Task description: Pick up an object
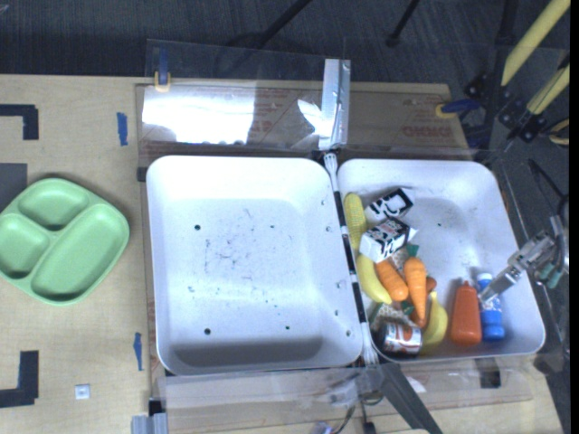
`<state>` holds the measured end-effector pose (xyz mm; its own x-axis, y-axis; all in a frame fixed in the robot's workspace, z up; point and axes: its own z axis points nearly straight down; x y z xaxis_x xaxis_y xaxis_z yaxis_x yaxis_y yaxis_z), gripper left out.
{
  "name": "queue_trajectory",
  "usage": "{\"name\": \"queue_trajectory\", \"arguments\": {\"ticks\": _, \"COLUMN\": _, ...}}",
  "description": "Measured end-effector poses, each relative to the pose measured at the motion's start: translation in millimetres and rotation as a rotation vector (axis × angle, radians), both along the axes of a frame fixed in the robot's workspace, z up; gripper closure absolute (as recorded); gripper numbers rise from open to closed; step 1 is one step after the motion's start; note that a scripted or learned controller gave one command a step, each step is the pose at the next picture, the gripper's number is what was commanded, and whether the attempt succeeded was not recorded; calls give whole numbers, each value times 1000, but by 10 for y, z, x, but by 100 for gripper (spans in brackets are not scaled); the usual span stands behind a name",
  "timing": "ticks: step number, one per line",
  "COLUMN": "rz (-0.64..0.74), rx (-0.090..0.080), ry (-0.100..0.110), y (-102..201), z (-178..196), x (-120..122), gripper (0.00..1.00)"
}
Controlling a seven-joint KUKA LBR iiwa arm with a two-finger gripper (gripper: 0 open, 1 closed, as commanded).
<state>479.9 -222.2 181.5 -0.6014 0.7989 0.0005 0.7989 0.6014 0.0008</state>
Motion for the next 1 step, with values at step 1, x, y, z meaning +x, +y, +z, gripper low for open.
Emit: {"name": "queue_trajectory", "arguments": {"ticks": 1, "rz": 467, "rx": 0, "ry": -1, "y": -9, "z": -400, "x": 4, "gripper": 0}}
